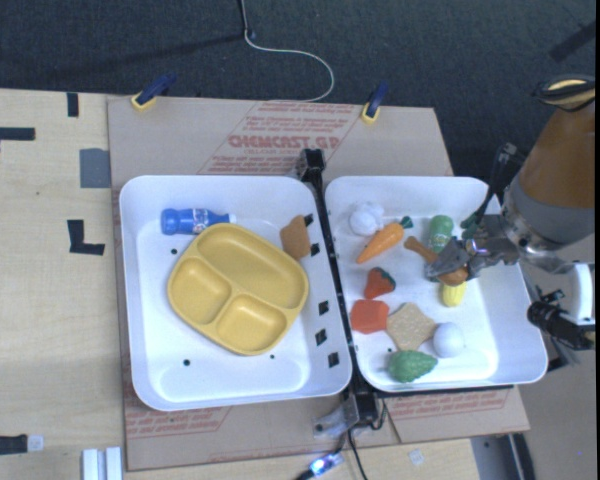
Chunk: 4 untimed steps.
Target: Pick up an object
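My claw (452, 264) sits low over the right bin (500, 353), toward its right side, arm coming in from the right edge. Fingers are bunched over a small yellow corn piece (452, 292), which pokes out just below the tips. Can't tell if the jaws are open or closed, or if anything is actually between them (dark metal blends together at this angle).

Right bin contents:
- green cylinder (439, 230) just up-left of the claw, near touching it
- carrot (384, 240) lying diagonal, centre-top
- white lumpy piece (365, 218) above the carrot's tip
- strawberry (379, 282) mid-left
- red-orange chunk (370, 316) below the strawberry
- tan cracker-like square (411, 325) beside that chunk
- white egg (448, 341) right of the square
- green leafy item (410, 365) at the bin's lower edge

Left bin (145, 368):
- yellow divided plate (238, 287) in the middle, tilted
- blue bottle (191, 220) lying flat, just above the plate's top-left rim
- brown piece (296, 236) by the right wall

Both bins rest on a cardboard sheet (270, 138).
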Tool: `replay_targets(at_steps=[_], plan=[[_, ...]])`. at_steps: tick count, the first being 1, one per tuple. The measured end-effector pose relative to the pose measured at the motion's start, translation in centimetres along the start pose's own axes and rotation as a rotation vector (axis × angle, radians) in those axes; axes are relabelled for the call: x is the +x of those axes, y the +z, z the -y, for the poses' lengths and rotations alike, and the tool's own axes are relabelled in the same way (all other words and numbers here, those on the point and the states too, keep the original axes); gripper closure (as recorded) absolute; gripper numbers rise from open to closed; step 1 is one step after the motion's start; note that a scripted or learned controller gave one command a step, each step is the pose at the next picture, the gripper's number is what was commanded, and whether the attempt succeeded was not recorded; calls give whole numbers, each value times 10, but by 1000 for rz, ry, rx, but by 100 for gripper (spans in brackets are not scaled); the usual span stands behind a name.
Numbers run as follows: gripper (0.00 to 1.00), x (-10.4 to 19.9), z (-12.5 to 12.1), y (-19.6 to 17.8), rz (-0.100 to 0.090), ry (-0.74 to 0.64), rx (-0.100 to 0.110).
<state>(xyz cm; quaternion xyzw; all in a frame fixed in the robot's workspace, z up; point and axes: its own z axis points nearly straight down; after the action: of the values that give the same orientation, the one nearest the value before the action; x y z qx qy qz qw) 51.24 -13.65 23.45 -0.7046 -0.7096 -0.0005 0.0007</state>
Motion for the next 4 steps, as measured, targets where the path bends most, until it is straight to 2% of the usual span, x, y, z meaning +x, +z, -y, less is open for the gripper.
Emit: replay_targets(at_steps=[2,3,4], plan=[[100,95,-50,2,1,1,1],[100,134,-58,20,2,3,4],[100,129,-60,19,3,6,2]])
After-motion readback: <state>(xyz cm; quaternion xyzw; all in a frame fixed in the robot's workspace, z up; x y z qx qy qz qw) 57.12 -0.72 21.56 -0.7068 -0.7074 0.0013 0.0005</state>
